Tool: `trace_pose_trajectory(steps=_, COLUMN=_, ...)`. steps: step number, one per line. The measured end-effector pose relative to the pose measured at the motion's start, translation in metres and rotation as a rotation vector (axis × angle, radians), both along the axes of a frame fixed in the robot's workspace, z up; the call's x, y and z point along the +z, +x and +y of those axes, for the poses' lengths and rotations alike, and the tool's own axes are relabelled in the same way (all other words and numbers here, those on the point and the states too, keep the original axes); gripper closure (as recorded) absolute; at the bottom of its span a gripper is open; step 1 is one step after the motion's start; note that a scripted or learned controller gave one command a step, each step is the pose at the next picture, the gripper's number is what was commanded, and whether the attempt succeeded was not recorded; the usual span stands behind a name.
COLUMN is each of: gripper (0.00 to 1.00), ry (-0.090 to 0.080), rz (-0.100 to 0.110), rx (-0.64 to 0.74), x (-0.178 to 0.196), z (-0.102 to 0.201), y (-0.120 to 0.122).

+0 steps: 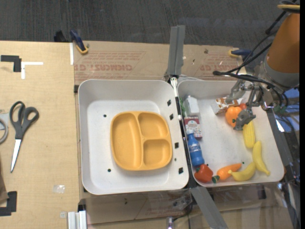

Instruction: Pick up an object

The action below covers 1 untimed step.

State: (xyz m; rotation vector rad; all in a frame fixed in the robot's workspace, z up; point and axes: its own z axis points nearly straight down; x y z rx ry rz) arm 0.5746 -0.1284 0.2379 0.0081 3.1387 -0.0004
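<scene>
My gripper [242, 114] hangs over the far right part of the right bin [217, 142], right against an orange fruit [232, 114] that shows at its left side. Whether the fruit is in its grasp is unclear. Just below the gripper lies a yellow corn cob [249, 135]. Nearer the front are a banana [260, 157], a second yellow banana [243, 173], a carrot [227, 170] and a red pepper [203, 174].
A blue bottle [194, 148], a red and white box [192, 127] and a white carton [191, 104] line the right bin's left wall. A small packet [219, 104] lies behind the fruit. The left bin [93, 142] holds a yellow divided plate [141, 140]. Scissors [20, 128] lie at the far left.
</scene>
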Motion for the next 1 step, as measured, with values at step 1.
trace_pose_trajectory(steps=1, gripper=0.0, ry=-0.004, rz=-0.025, rx=-0.091, x=-0.1217, z=-0.0475, y=0.0318)
